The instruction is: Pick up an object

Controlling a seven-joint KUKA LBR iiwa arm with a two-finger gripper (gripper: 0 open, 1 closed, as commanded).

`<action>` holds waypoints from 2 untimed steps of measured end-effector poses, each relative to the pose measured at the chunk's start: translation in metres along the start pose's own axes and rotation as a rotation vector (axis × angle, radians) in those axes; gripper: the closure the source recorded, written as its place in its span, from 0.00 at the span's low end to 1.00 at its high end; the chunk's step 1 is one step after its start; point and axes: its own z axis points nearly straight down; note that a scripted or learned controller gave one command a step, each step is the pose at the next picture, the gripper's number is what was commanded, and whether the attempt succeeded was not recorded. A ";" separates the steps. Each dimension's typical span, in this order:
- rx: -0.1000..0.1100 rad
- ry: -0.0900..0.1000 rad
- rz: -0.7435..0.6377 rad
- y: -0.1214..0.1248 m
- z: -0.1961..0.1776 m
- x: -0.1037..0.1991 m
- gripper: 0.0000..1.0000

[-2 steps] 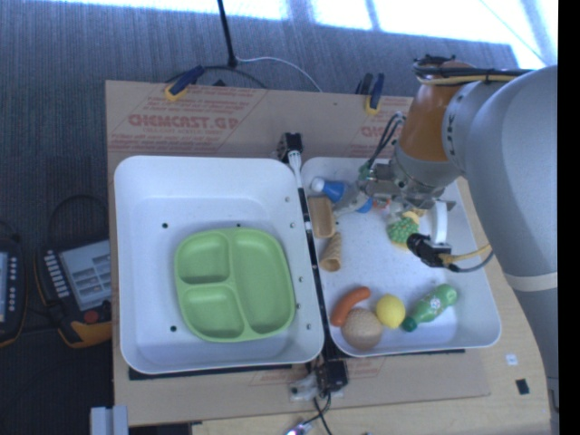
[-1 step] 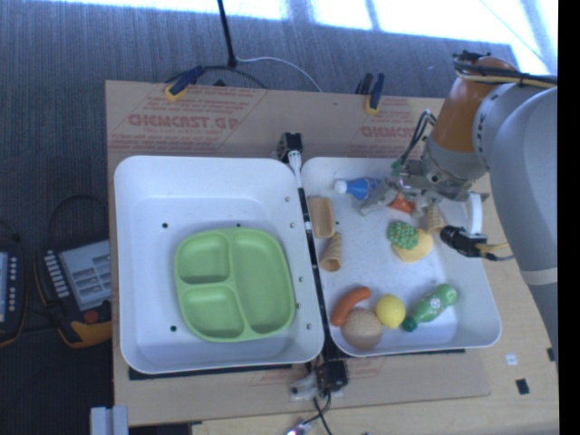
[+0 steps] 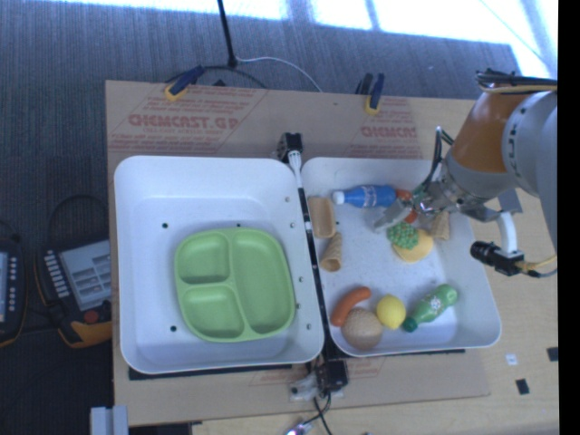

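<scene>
1. Desk [image 3: 181, 120] of brown board lay across the middle of the frame, carrying two shallow white bins side by side, clamped along its upper edge.
2. Nearest the lower edge of the frame, the right bin [image 3: 471, 338] held a row of toy food: an orange carrot [image 3: 350, 303], a tan round potato-like piece [image 3: 362, 328] touching it, a yellow lemon [image 3: 391, 312] just beside that, and a green bottle [image 3: 431, 306] lying tilted toward the lower right corner.
3. The left bin [image 3: 154, 188] at centre left held a light green divided plate [image 3: 235, 284], flat, with three compartments.
4. Further up in the right bin, two tan cone-like pieces [image 3: 326, 234] lay along its left wall, one above the other.
5. A yellow piece topped with a green bumpy object [image 3: 408, 241] sat near the bin's middle right, just below the hand.
6. A blue and white bottle [image 3: 365, 196] lay on its side near the bin's upper wall.
7. The hand [image 3: 405, 211] reached in from the right, low over the upper right part of the right bin, between the blue bottle and the green-topped piece; its grey fingers looked spread apart, with nothing visibly between them.
8. The grey arm with its orange band [image 3: 485, 139] filled the upper right of the frame.
</scene>
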 end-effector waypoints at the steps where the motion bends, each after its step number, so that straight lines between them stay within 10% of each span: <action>1: 0.001 -0.013 0.003 -0.001 -0.011 -0.005 1.00; 2: 0.018 -0.003 -0.309 -0.033 -0.037 0.077 1.00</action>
